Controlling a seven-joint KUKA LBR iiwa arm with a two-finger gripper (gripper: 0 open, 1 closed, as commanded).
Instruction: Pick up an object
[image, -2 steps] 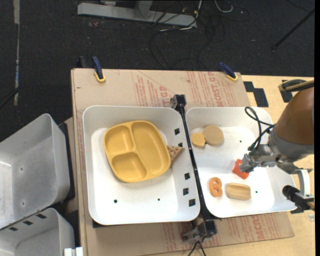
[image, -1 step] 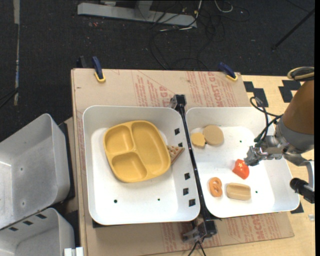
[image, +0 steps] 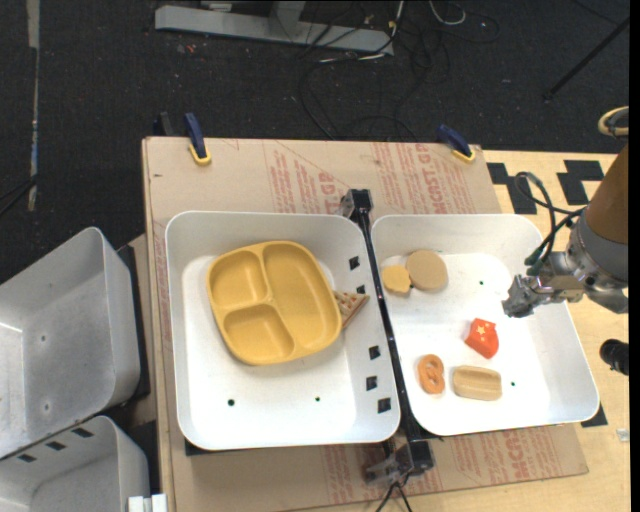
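- A tan bread-like block (image: 476, 383) and an orange pretzel-shaped piece (image: 431, 374) are lying nearest the camera in the right bin (image: 560, 400); both are judged light, rigid toy food.
- A red strawberry-like piece (image: 482, 337) is sitting just behind them, near mid-bin. It is probably light, stiff and smooth, so it may be slipping under pressure; gripping across its widest part is advised.
- The end effector (image: 522, 300) is hovering over the right side of that bin, apart from every item and holding nothing; how far it is opening cannot be told.
- Two round tan pieces (image: 415, 272) are resting farther back.
- A yellow divided plate (image: 272, 300) is occupying the left bin (image: 200, 400).
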